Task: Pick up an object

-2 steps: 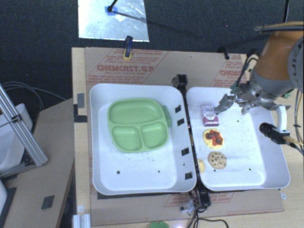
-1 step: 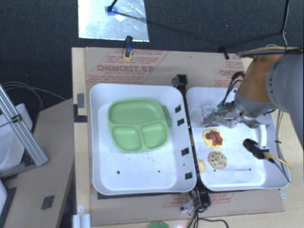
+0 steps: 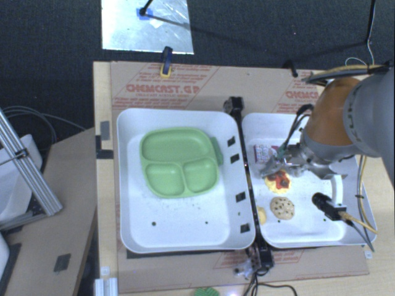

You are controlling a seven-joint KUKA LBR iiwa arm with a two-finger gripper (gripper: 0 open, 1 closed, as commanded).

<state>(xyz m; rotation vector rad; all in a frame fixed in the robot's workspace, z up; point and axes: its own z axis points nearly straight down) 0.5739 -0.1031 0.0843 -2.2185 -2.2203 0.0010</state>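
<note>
My gripper (image 3: pixel 272 166) reaches into the right bin (image 3: pixel 308 234) from the right, low over its middle left. Right below its tips lies a red, orange and yellow toy (image 3: pixel 281 180), touching or nearly touching them. A small white packet with red and purple print (image 3: pixel 263 150) sits just above the gripper. A chocolate-chip cookie (image 3: pixel 282 208) lies nearer the front, and a small yellow piece (image 3: pixel 261 215) rests by the bin's left wall.
The left bin (image 3: pixel 133 227) holds a green divided plate (image 3: pixel 179 162). Black clips line the wall between the bins. The arm's grey body and orange band (image 3: pixel 330 113) cover the right bin's back right part.
</note>
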